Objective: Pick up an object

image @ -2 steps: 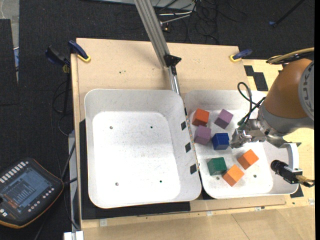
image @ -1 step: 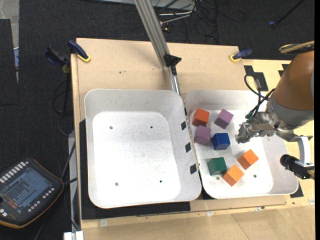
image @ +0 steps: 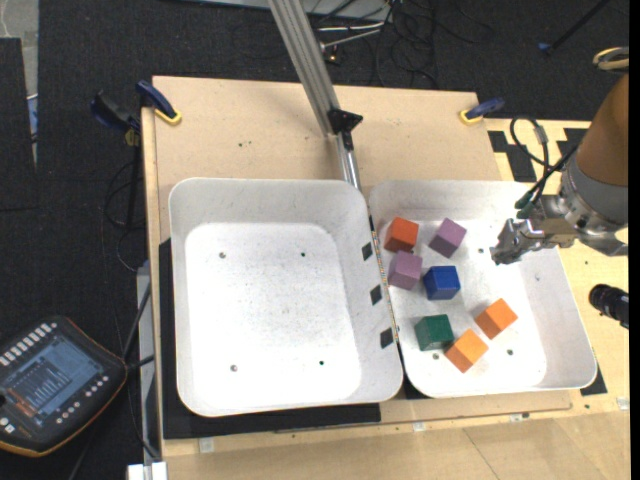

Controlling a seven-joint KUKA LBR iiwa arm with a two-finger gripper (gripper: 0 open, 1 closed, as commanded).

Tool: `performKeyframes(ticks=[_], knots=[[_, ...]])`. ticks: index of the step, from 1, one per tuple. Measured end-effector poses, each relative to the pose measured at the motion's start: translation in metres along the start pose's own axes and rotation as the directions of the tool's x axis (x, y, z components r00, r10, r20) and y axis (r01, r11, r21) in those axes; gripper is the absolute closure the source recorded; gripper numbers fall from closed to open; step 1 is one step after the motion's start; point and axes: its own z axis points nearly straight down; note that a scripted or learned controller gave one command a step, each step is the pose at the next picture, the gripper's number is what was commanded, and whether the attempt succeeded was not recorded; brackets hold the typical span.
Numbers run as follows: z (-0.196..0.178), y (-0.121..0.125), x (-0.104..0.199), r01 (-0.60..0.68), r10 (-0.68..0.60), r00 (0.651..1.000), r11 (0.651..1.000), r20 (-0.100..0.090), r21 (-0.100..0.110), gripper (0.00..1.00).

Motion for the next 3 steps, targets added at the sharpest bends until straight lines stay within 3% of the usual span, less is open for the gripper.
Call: performKeyframes(ticks=[1,3], knots=[[0.012,0.008,0.052,0.005,-0.005,1.000,1.000,-0.004,0.008,1.00],[0.035,-0.005,0.169,0.006,-0.006,1.000,1.000,-0.005,0.010,1.00]])
